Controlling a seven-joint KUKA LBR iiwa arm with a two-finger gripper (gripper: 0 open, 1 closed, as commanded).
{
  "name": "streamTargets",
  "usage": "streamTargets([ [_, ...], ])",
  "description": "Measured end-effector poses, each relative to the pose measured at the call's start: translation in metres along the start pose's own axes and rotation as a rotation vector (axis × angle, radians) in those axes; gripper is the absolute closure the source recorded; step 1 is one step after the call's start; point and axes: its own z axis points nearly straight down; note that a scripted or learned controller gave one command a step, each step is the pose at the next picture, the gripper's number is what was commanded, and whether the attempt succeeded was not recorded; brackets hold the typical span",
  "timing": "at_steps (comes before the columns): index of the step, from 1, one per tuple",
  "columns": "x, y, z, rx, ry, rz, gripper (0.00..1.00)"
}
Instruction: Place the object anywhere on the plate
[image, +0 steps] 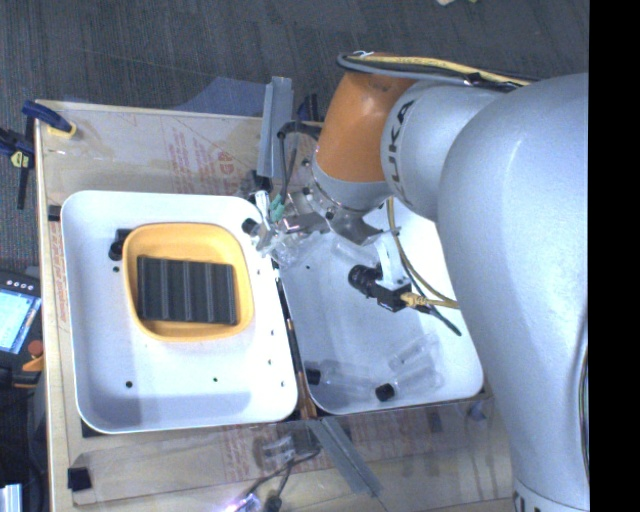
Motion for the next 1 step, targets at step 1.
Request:
streamTargets([
  [1,0.0,0.0,-0.0001,0.0,0.0,0.0,0.0],
])
